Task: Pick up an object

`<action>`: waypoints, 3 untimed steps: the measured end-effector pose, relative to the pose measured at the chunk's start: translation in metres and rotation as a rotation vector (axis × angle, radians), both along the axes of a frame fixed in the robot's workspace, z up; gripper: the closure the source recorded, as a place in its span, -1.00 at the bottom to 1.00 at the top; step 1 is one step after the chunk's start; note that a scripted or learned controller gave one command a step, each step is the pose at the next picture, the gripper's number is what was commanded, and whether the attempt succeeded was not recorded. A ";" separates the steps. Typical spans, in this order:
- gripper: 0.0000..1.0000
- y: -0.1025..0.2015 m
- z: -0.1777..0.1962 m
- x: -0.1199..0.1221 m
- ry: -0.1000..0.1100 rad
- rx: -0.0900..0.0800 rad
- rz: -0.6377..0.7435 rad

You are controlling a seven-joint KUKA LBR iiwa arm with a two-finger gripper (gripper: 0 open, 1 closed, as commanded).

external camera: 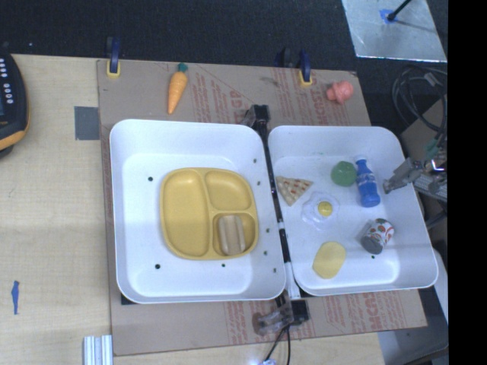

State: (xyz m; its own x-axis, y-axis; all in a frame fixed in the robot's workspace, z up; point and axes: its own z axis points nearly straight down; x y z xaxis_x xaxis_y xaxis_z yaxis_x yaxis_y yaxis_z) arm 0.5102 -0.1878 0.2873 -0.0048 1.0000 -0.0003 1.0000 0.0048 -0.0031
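The hand [396, 182] sits at the right bin's [403, 276] right edge, holding nothing — whether it is spread or pressed together I cannot tell. Just beside it, inside the bin, lies a blue bottle [367, 182] touching a green ball [344, 173].

Off my bins there's a plastic orange toy carrot [176, 88] on the brown cardboard sheet [228, 90], a small pink lumpy toy [340, 91] further along it, plus a black-and-yellow handheld controller [11, 101] on my wooden bench [46, 226].
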 end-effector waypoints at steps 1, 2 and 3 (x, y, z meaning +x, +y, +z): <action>-1.00 -0.025 -0.136 -0.017 0.012 0.004 -0.002; -1.00 -0.017 -0.200 -0.037 0.007 0.004 -0.001; -1.00 -0.024 -0.194 0.034 -0.008 -0.002 0.002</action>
State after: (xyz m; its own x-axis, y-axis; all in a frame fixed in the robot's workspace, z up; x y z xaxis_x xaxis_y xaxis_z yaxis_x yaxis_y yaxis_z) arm 0.5445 -0.2118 0.0929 -0.0070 1.0000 -0.0019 1.0000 0.0070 0.0048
